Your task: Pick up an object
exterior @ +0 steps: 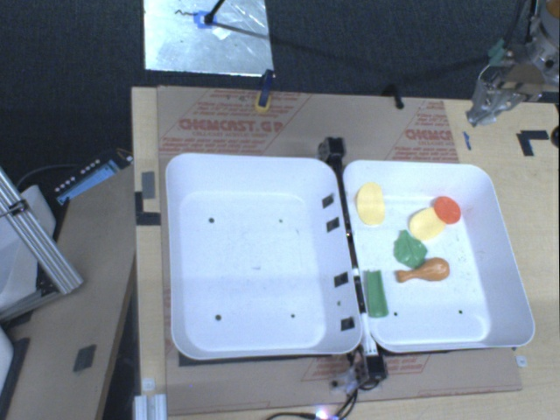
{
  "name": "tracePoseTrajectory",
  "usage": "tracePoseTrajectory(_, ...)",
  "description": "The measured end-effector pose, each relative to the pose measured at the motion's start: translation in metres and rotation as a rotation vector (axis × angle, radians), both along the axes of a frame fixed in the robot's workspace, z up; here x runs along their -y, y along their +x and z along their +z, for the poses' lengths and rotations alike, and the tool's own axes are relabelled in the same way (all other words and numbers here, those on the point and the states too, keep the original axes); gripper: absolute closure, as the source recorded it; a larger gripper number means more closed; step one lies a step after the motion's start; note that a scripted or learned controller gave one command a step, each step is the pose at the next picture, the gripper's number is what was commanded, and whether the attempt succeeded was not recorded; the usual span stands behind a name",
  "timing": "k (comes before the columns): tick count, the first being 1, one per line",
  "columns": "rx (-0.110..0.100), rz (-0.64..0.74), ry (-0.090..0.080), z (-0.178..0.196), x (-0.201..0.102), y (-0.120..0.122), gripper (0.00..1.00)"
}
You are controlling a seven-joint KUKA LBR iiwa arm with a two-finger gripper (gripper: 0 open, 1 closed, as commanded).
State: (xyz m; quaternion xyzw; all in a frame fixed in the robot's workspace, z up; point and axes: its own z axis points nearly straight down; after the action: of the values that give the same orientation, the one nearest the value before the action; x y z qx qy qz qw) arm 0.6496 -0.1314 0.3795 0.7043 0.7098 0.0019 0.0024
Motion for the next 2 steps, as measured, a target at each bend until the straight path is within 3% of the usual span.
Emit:
tracePoseTrajectory(1, 0.0, 0.002, 0.001, 0.018, -0.054, 0.02, 1.0)
tracePoseTrajectory(2, 0.0, 0.001, 0.002, 0.045, -0.099, 0.019, 1.0)
